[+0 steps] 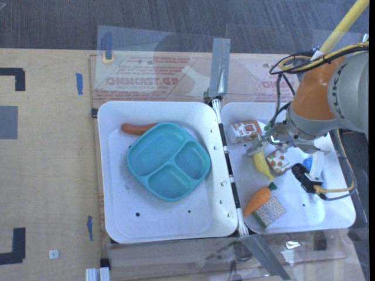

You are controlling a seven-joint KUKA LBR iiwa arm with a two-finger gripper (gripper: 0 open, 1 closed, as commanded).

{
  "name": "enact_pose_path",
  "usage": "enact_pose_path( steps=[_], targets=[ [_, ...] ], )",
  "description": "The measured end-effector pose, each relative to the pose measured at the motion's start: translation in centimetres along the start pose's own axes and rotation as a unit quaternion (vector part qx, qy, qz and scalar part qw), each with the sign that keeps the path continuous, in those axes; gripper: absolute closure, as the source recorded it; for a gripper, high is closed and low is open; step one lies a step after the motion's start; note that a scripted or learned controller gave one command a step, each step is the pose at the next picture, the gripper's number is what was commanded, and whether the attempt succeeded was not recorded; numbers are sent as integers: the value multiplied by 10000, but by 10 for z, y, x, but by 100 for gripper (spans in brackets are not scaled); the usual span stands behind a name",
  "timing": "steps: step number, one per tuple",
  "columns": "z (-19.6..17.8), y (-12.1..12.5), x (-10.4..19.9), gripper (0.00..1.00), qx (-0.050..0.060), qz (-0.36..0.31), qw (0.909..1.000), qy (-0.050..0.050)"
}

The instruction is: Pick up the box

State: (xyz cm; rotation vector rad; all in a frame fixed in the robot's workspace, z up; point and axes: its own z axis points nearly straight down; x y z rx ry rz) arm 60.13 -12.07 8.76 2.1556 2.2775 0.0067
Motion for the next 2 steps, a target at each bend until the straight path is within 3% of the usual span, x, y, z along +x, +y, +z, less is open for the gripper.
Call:
enact_pose_path(
  steps=[1,2],
  targets=[
    [0,-21,-52,0,15,-34,10000,-2],
    [-12,-20,-54,100,-20,-15,10000,-9]
  ],
)
